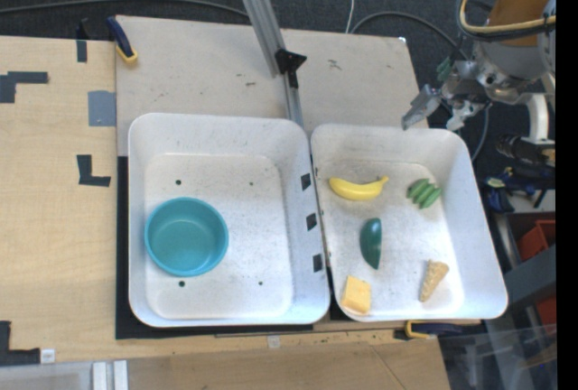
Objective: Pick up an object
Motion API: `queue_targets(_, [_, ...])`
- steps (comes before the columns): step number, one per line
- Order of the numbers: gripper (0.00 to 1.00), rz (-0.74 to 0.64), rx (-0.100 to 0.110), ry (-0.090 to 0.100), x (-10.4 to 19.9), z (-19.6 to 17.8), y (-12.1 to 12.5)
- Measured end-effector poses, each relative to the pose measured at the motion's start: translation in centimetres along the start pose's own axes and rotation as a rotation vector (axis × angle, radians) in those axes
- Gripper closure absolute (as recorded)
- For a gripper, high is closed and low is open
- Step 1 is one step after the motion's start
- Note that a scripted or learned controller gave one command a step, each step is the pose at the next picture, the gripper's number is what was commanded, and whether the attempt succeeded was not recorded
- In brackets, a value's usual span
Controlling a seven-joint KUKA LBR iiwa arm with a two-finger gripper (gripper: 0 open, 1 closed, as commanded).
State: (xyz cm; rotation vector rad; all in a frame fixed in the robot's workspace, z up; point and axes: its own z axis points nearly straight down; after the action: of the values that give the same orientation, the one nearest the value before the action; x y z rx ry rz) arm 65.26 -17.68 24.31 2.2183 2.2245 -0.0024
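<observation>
So nearest the camera in the right bin [470, 190] you've got a yellow block [358, 295] down by the near left corner, and an ice cream cone toy [433, 280] toward the near right corner. A bit further in, a dark green pepper-looking thing [370, 242] sits about mid-bin with bare white floor all round it. Past that, a banana [358, 188] lies across the left half, near the dividing edge, and a small green ridged piece [423, 192] sits to its right, closer to the right wall. None of them touch each other.

The left bin [144, 144] just has a teal bowl [186, 236] in its near left part, loads of open floor otherwise.

The gripper [433, 108] is up beyond the far right corner of the right bin, outside the rim, well apart from everything in there. Closest item to it is the green ridged piece. It's got nothing in it; can't tell how wide the fingers are from this angle.

A metal pole [262, 9] slants across the far surface [54, 108]. No readable writing anywhere.
</observation>
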Motion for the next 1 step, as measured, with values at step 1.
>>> queue_targets(1, [0.00,0.000,0.000,0.000,-0.02,0.00,-0.01])
